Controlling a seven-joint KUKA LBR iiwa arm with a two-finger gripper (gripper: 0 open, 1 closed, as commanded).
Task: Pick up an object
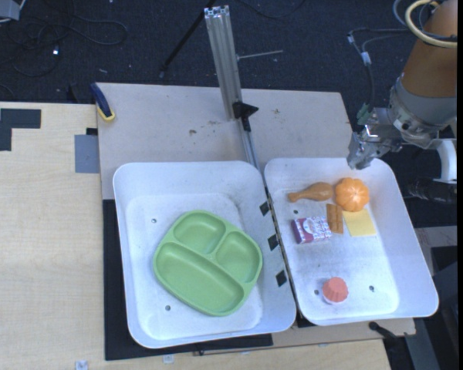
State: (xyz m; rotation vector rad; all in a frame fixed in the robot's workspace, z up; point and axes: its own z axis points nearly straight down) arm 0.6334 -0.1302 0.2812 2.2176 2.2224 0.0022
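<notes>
Pincer is hanging over the right white plastic bin's far rim; can't tell its state. Nearest target, the round orange plastic fruit, is sitting just below it in frame, touching the tan drumstick-shaped toy. Short move toward camera needed.

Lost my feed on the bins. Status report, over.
Gripper over right bin's far rim, holding nothing. Orange, drumstick, cheese slice, carton clustered just below. Path unobstructed.

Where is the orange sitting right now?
The orange lies in the right bin, near its far edge, between the chicken drumstick and the yellow cheese slice.
</notes>
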